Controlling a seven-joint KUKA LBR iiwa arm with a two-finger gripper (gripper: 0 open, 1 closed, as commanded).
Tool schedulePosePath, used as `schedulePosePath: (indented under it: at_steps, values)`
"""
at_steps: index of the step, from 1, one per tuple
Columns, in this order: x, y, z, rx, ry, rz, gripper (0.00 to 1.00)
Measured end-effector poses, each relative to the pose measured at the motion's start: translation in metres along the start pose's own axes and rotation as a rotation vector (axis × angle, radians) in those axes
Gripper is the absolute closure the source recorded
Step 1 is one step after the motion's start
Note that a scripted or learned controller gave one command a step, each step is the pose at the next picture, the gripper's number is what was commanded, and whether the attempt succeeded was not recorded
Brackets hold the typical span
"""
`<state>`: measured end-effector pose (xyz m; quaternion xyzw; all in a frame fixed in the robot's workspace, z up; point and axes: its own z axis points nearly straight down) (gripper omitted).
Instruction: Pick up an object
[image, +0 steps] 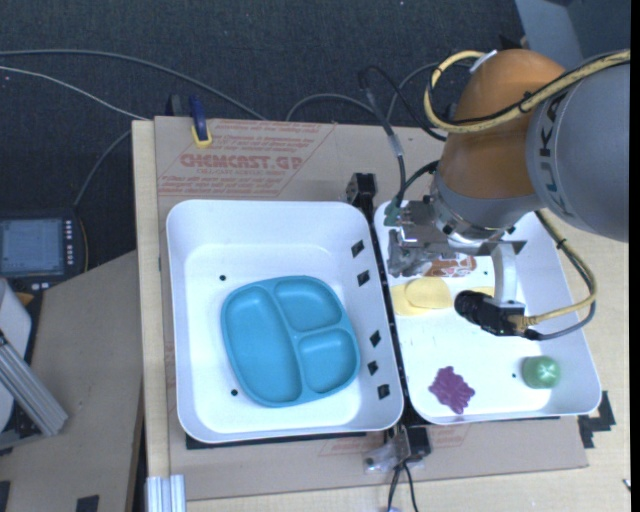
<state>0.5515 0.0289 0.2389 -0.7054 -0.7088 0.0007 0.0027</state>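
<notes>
The gripper (425, 250) hangs low over the upper left part of the right bin (570, 395), right of centre in the frame, under the grey arm (590, 130) with its orange band. How far its jaws stand apart cannot be made out. A pale yellow object (428, 294) lies just below it, with a reddish-brown object (452, 267) tucked at the tool's lower edge. Further down the frame sit a purple object (452, 387) and, lower right, a green ball (541, 372). The left bin (190, 300) holds a blue divided tray (290, 340).
</notes>
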Motion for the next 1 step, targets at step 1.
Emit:
schedulePosePath:
  at_steps: [1]
  values:
    - [0.0335,-0.0299,0.0147,0.001,0.000,0.001,1.00]
